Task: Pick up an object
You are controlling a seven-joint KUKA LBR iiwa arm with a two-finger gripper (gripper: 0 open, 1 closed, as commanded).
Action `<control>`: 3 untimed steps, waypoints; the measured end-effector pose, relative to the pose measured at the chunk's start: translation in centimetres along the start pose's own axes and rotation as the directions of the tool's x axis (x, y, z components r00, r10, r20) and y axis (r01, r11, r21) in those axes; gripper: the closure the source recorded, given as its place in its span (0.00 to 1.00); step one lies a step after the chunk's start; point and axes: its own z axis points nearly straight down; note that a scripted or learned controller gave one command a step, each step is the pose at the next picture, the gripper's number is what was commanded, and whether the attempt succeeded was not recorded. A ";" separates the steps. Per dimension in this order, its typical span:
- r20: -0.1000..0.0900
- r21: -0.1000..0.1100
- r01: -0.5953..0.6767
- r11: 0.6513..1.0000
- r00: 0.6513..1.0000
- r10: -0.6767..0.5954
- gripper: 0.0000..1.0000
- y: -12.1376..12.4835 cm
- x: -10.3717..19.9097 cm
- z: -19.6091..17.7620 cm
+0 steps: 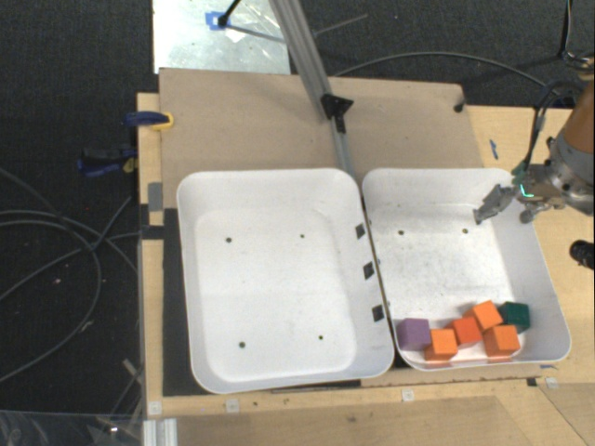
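Bench (307, 124) bears two bins; my gripper (509, 203) hangs spread and unloaded over the right bin (437, 249); blocks (465, 328) unlabelled.

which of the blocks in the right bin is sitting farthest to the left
The purple block, at the left end of the cluster in the right bin; the orange blocks and green block lie further right.

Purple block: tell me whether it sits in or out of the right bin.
In. The purple block lies inside the right bin, at its near wall beside the orange blocks.
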 end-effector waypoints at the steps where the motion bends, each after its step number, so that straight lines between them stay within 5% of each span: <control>1: 0.000 0.000 0.000 1.000 1.000 0.000 0.00 0.0 0.0 0.0; 2: 0.000 0.000 0.000 1.000 1.000 0.000 0.00 0.0 0.0 0.0; 3: -0.001 -0.002 0.008 1.000 1.000 -0.008 0.00 2.1 3.9 -0.7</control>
